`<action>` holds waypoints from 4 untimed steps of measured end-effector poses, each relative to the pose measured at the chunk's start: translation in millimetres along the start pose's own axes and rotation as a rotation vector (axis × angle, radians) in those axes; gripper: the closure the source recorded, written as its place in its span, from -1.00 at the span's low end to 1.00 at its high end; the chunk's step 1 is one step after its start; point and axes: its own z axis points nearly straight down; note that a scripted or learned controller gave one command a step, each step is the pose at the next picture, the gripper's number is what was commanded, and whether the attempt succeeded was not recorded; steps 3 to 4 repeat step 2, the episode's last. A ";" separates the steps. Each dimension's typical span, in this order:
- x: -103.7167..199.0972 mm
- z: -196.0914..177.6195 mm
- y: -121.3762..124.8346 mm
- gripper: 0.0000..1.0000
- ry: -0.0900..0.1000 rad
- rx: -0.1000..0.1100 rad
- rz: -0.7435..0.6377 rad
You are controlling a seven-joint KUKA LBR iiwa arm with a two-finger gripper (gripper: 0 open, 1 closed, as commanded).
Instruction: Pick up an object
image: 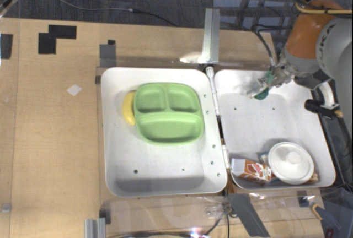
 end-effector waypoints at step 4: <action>98.2 -85.0 42.5 1.00 0.012 0.003 0.035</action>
